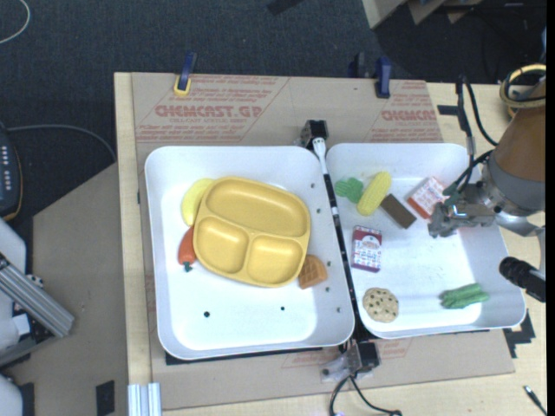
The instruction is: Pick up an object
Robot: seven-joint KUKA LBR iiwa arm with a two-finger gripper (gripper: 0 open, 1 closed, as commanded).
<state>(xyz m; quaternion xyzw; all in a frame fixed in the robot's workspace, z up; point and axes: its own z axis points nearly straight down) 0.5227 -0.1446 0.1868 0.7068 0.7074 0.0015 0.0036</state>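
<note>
My gripper (444, 219) hangs over the right side of the right bin (416, 323), just below a small red and white packet (424, 196). A brown bar (399, 211) lies to the left of the gripper. Further left sit a yellow corn cob (374, 192) and a green leafy piece (349, 188). A red carton (368, 249), a cookie (380, 303) and a green pod (463, 296) lie in the nearer half of that bin. Nothing shows between the fingers.
The left bin (173, 319) holds a yellow divided tray (251, 230), with a yellow piece (194, 199) and a carrot (186, 248) at its left and a waffle piece (312, 272) at its right. Cables run along the right bin's far right edge.
</note>
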